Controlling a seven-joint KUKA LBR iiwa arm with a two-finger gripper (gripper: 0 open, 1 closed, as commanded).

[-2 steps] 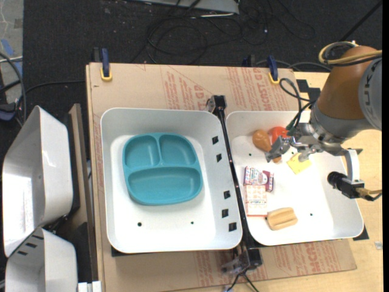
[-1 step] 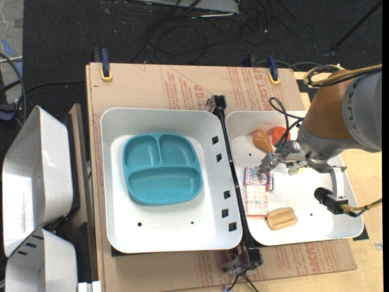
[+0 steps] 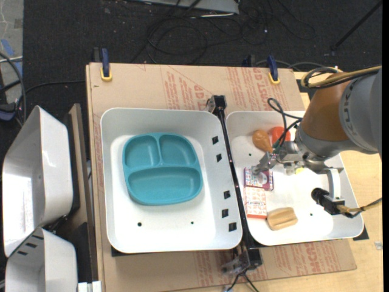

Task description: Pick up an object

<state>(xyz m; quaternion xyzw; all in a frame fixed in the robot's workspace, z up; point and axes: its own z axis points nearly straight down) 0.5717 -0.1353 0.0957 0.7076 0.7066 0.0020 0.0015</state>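
In the right bin, my gripper hangs low over the top edge of a small pink-and-white packet. Whether it touches the packet I cannot tell. An orange rounded object lies just behind the gripper, with a red-orange piece beside it, partly hidden by the wrist. A second packet, red and white, lies in front of the pink one. A tan block rests near the bin's front. Nothing visible is lifted off the bin floor.
The left bin holds a teal divided plate. A black divider runs between the bins. The grey arm with its orange band covers the right bin's back right. White containers stand off the bench at left.
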